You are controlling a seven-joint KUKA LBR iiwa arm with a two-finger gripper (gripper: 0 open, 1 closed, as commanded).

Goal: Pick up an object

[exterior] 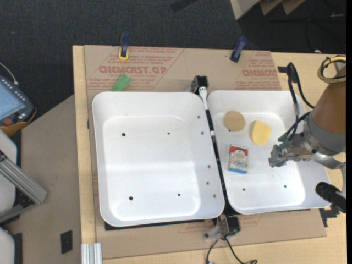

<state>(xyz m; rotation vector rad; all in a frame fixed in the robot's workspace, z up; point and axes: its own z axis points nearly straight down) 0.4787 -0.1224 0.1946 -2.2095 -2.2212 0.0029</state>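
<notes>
The right bin holds three things. A round tan disc lies near its back left. A yellow piece sits just right of the disc. A small red, white and blue packet lies toward the bin's middle left. My gripper hangs over the right half of this bin, to the right of the packet and below the yellow piece. Nothing shows between its fingers.
The left bin sits beside the right one, with a black strip along the seam. A green scrap and two clamps lie on the cardboard behind. Cables run over the right bin's far corner.
</notes>
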